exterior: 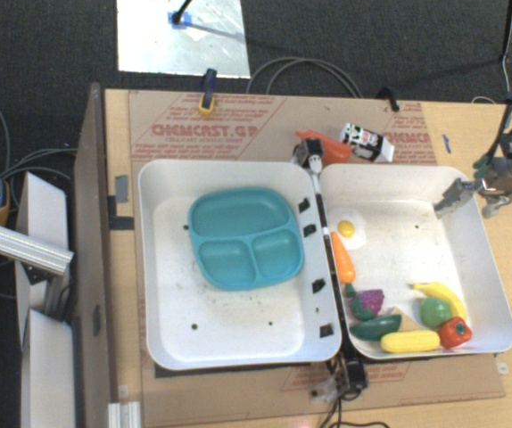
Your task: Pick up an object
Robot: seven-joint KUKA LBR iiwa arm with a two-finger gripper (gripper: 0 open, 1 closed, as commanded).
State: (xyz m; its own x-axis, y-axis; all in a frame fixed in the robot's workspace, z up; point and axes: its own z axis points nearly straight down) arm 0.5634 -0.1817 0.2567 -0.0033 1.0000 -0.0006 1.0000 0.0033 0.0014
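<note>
Hovering above the far right rim of the right bin, well apart from anything worth lifting: gripper, clenched or released impossible to tell from this angle.

Lying in that bin, the candidates for pickup: fried egg and carrot beside the dividing wall; purple piece, green vegetable, yellow corn, banana, green fruit and red fruit crowded into the near corner, several touching. Resting alone in the left bin: teal divided plate.

Likely trouble from here: closing on two packed pieces at once, nudging a round fruit aside so it rolls free, or striking the bin wall while reaching for the corn hard against the near rim.

Printed in red on the cardboard sheet under the bins: "CHEMCAST GP", repeated. Sitting behind the bins, a small black-and-white labelled item, lettering too small to read.
</note>
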